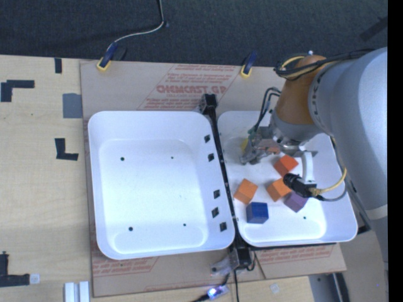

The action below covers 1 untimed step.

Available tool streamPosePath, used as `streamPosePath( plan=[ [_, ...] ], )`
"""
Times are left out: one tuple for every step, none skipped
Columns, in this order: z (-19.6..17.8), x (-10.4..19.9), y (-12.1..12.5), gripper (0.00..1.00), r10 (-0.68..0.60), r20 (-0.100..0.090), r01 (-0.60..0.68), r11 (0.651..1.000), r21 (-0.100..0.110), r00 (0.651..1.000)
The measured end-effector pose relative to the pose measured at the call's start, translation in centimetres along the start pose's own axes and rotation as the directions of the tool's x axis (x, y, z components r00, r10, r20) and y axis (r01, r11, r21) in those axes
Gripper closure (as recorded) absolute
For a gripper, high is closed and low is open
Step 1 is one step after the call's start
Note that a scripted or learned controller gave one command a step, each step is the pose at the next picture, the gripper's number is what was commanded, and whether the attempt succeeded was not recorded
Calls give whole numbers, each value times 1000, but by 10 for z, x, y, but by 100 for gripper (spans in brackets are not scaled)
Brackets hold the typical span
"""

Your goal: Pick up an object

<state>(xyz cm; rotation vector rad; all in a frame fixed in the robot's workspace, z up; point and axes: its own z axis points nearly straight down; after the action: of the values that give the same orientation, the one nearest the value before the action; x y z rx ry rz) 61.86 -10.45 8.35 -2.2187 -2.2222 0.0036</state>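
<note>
The likely things to lift are the small blocks lying loose in the right bin (334, 228), gathered toward its middle and near edge: three orange blocks, one blue and one purple, five in all by my count. One orange block (245, 191) sits close to the wall shared with the other bin, with the blue block (257, 212) just beside it toward the near edge; a second orange block (286, 165) lies nearer the middle, a third (277, 189) just below it, and the purple block (295, 201) touches or nearly touches that third one (the gap is too small to judge). They look scattered rather than arranged, which suits a grab by program, since most have some bare floor round them. The claw (252, 151) hangs low over the far-left part of this bin, near the shared wall and a little apart from every block; whether it stands open or closed I cannot tell, as it is small and blurred, and nothing can be made out in it. The grey arm (352, 106) reaches in from the right edge of the table (38, 137), its orange band above the wrist. The left bin (101, 124) sits alongside, both bins resting on one cardboard sheet (182, 87) held by two clamps at its far edge.
</note>
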Motion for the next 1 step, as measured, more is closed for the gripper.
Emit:
streamPosePath(
  plan=[
    [-1,10,4,100,0,0,0,1000,-2,1000]
  ],
)
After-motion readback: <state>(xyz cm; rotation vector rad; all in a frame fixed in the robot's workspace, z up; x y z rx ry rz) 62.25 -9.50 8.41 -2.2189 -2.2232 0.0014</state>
